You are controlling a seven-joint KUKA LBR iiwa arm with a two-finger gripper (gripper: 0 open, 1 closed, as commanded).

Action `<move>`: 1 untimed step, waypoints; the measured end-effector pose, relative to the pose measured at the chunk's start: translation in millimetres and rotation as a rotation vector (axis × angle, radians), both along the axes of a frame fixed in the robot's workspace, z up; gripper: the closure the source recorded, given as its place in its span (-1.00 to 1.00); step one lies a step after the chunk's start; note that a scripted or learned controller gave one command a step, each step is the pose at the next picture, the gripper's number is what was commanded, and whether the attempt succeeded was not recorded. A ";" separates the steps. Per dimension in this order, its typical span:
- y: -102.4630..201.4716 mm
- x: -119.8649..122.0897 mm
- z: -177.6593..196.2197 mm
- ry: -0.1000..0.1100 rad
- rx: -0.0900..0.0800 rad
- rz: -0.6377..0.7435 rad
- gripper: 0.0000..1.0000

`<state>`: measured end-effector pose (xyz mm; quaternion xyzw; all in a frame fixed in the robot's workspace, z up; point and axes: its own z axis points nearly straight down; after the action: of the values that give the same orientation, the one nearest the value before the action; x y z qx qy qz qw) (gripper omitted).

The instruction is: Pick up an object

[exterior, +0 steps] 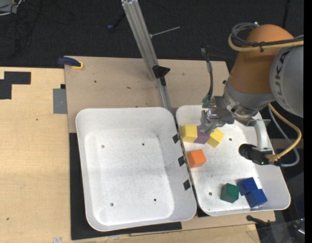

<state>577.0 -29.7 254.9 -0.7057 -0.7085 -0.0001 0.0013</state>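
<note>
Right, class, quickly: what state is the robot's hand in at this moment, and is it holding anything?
Hand: down over the purple block between the two yellow blocks in the right bin; open or closed cannot be told, and no hold is visible.

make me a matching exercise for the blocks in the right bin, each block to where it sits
Blocks:
1. orange block
2. green block
3. blue blocks
4. purple block

Places:
A. front right corner of the bin
B. between two yellow blocks, under the gripper
C. by the bin's left wall, below a yellow block
D. just left of the blue blocks

Pairs: 1-C, 2-D, 3-A, 4-B
</note>
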 end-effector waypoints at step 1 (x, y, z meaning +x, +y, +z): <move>51.9 16.4 -16.6 0.001 -0.001 0.000 1.00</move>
<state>593.4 22.2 238.3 -0.7057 -0.7085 0.0006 0.0015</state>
